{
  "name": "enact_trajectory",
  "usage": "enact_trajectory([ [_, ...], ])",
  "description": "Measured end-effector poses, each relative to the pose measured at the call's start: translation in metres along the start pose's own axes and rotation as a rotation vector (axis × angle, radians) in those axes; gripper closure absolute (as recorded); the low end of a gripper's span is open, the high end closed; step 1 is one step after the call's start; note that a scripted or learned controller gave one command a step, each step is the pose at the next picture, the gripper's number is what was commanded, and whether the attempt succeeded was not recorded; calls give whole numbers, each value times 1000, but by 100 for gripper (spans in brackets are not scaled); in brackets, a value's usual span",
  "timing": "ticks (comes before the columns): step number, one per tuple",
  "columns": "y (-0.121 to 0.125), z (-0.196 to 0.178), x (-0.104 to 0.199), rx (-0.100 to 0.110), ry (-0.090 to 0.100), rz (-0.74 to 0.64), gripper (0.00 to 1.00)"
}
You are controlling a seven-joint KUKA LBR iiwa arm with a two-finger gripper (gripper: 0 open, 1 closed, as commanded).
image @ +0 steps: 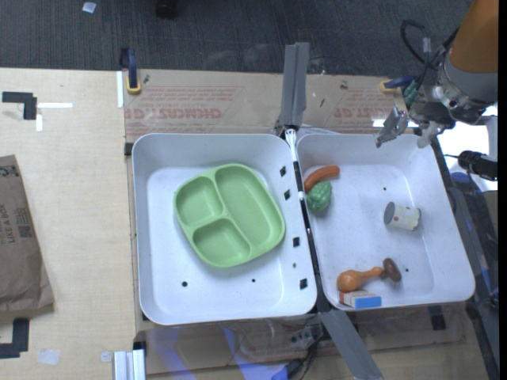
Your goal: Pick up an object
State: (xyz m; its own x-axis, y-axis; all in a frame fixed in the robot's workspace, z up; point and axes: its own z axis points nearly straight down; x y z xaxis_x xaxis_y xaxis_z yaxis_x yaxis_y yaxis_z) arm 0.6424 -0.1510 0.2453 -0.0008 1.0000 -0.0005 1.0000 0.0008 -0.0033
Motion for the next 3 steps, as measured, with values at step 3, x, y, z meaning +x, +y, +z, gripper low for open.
enact_trajectory([
  [3,-35,153,-49,1,6,392,0],
])
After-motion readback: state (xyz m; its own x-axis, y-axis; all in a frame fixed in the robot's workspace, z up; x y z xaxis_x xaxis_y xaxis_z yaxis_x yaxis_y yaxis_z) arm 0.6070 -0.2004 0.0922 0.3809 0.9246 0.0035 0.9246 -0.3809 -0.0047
